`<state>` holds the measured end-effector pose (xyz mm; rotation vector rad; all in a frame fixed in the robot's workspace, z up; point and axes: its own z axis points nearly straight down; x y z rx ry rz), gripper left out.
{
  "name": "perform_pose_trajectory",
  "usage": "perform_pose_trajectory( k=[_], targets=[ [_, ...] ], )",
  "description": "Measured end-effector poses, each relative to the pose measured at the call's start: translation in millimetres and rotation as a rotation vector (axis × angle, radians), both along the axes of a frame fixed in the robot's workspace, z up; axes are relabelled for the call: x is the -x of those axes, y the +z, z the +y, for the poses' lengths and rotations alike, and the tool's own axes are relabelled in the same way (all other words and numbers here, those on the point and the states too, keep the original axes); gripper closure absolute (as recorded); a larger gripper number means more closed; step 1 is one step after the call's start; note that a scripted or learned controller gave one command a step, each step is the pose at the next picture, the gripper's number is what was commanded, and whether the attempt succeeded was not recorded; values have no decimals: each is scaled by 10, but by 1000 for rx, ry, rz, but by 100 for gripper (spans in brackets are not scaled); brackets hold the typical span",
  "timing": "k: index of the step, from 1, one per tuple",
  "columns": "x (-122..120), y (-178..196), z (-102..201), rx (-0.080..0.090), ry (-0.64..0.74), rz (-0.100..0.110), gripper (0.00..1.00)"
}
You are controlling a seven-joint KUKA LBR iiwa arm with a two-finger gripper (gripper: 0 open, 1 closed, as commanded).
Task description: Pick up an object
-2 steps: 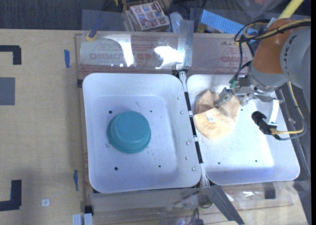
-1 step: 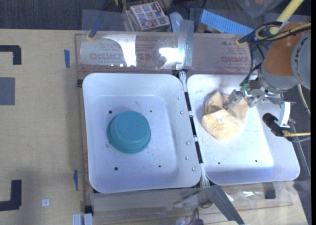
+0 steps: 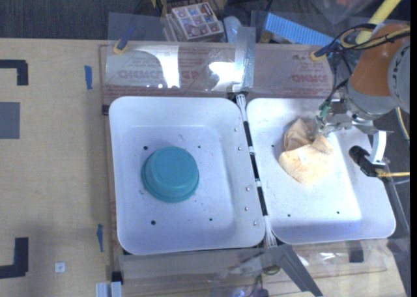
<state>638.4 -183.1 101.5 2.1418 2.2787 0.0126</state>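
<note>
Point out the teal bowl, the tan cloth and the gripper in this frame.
teal bowl (image 3: 171, 173): camera view, middle of its upturned base, left bin.
tan cloth (image 3: 306, 159): camera view, centre of the crumpled bundle, right bin.
gripper (image 3: 324, 126): camera view, at its tip, at the cloth's upper edge.

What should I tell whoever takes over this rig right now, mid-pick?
Gripper: down in the right bin, at the upper right edge of the tan crumpled cloth. Whether its fingers are open or shut cannot be made out from this view, so no grasp is confirmed.
Things: the cloth lies on the right bin's floor, upper middle. A teal bowl, upside down, sits in the middle of the left bin, untouched.
Done: the arm has reached the cloth.
Left: confirm a grip on the cloth, then lift it out. If the try fails, retry, or go for the bowl.
</note>
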Motion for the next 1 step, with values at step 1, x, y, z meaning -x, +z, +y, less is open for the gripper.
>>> perform_pose_trajectory(
  k=[1],
  targets=[
    [-293, 986, 380, -2, -12, 14, 100]
  ],
)
